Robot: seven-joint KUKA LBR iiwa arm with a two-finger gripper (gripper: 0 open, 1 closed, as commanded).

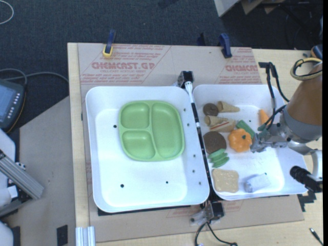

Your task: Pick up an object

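Observation:
The right bin (266, 100) holds several toy foods: an orange pumpkin (239, 140), a brown round patty (214, 140), a green pea pod (219, 158), a slice of bread (226, 180), two cones (227, 107) (217, 121), a brown cookie (210, 109), an orange carrot piece (263, 116) and a grey-blue object (254, 183). My gripper (258, 145) hangs low over the right bin, just right of the pumpkin. Nothing shows between its tips.
The left bin (102, 173) carries a green three-compartment plate (151, 130). Clamps (108, 45) (224, 45) hold the cardboard base at the far edge. Cables run along the right bin's far right rim (272, 86).

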